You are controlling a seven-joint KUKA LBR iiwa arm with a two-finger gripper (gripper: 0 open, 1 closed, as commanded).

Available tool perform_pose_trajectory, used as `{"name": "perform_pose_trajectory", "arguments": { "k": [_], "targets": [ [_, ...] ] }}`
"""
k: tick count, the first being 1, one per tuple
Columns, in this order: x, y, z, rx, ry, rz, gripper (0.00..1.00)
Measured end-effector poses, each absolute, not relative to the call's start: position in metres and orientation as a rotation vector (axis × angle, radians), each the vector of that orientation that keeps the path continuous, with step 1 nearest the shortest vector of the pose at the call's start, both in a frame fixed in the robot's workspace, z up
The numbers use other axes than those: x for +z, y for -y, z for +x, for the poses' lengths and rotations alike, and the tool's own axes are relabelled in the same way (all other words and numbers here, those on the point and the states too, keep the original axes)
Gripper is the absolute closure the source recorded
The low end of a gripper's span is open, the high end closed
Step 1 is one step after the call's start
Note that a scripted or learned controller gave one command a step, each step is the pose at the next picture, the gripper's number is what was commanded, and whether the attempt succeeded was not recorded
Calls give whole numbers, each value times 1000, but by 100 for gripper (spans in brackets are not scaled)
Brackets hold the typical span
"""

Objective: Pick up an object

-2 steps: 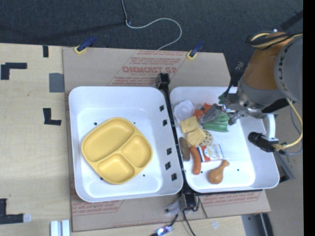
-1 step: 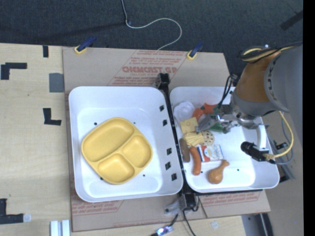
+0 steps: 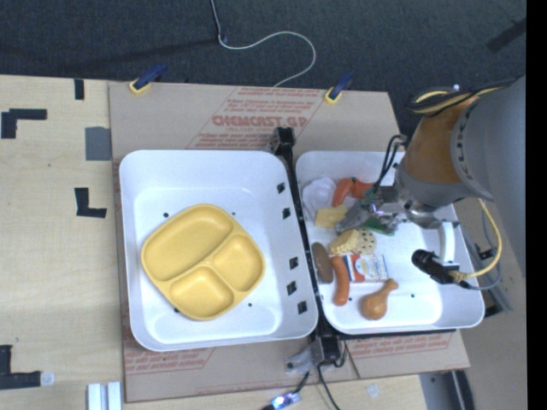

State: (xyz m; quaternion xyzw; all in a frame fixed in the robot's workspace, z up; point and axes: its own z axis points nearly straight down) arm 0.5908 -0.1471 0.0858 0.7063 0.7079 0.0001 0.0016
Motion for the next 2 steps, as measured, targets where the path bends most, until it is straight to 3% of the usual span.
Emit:
{"name": "perform_pose_trajectory", "arguments": {
  "k": [1,2],
  "targets": [
    [96,147,591,1,-2222,2216,100],
    [143,151,583,0,-2221,2222,100]
  ]
}}
